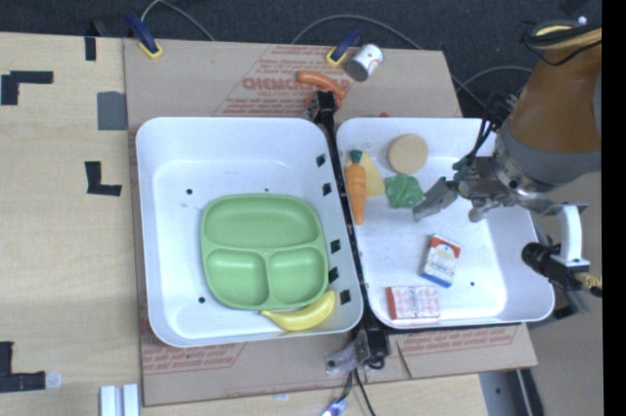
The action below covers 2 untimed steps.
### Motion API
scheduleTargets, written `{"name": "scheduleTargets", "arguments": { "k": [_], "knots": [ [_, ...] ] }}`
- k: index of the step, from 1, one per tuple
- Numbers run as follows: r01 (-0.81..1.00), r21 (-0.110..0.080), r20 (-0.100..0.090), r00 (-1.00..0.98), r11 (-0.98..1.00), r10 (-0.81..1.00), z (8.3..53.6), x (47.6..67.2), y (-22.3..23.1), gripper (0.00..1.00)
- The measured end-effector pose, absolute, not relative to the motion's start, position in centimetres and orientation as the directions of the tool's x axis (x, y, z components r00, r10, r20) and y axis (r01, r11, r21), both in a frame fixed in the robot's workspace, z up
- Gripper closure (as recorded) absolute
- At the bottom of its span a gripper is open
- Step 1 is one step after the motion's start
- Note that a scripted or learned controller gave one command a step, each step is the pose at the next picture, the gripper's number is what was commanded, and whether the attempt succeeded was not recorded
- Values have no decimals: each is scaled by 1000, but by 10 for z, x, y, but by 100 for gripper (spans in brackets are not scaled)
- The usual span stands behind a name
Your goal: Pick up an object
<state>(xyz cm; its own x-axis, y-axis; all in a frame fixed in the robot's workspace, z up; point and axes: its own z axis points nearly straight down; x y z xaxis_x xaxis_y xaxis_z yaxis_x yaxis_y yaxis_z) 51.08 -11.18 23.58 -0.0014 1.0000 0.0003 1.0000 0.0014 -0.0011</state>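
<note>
The right bin holds a carrot along its left wall, a green leafy toy, a round tan bun, a small red and blue box and a flat pink packet. My gripper hangs over the middle right of this bin, just right of the green toy and above the small box. Its two fingers are spread open and nothing sits between them.
The left bin carries a green divided plate with a banana at its lower edge. Beyond the bins lie an orange tool, a small white cylinder and clamps. The arm's body covers the right bin's right rim.
</note>
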Motion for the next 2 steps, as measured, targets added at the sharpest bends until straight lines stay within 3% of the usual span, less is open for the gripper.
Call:
{"name": "scheduleTargets", "arguments": {
  "k": [1,2],
  "knots": [
    [1000,-3,0,0,0,1000,168,516,-160,0],
    [1000,12,-8,2,-2,1000,90,511,-152,0]
  ]
}}
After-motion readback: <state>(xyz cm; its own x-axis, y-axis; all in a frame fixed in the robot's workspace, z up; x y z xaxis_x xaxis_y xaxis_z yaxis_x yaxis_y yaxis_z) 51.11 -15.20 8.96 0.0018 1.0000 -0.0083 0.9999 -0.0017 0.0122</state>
